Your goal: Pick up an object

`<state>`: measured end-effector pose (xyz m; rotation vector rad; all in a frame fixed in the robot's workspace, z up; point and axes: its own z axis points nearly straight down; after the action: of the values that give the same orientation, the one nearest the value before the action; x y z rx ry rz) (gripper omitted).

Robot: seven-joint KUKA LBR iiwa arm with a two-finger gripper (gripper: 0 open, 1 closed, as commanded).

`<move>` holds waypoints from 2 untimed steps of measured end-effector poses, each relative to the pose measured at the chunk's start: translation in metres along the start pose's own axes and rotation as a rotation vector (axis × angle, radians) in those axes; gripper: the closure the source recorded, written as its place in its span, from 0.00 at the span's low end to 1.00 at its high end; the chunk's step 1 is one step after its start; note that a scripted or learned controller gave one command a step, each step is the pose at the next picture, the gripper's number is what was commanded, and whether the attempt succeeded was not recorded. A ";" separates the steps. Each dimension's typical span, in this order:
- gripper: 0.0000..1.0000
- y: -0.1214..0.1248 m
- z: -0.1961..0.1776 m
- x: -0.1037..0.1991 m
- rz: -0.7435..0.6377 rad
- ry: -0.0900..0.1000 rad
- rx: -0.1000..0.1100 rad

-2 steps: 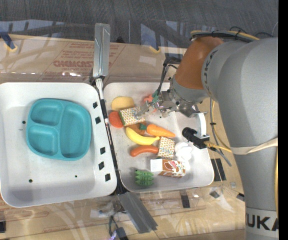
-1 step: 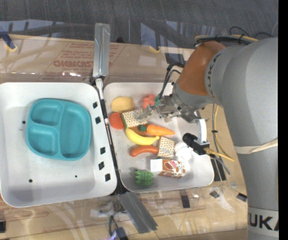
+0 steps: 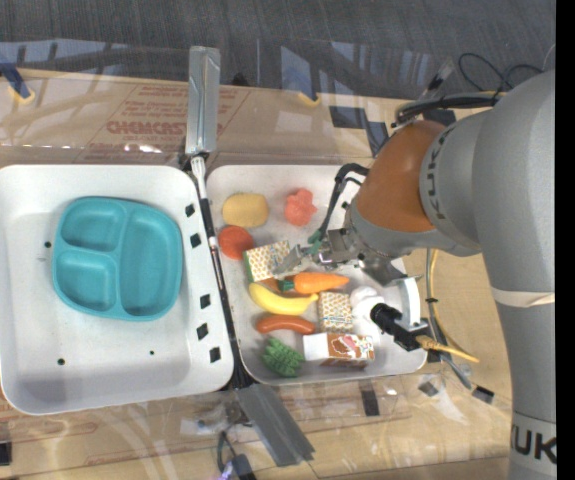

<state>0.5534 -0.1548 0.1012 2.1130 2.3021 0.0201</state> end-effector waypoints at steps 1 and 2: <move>0.00 -0.031 0.007 0.019 -0.059 0.003 0.016; 1.00 -0.030 -0.001 0.021 -0.066 0.005 0.018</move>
<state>0.5221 -0.1368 0.1017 2.0463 2.3821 0.0032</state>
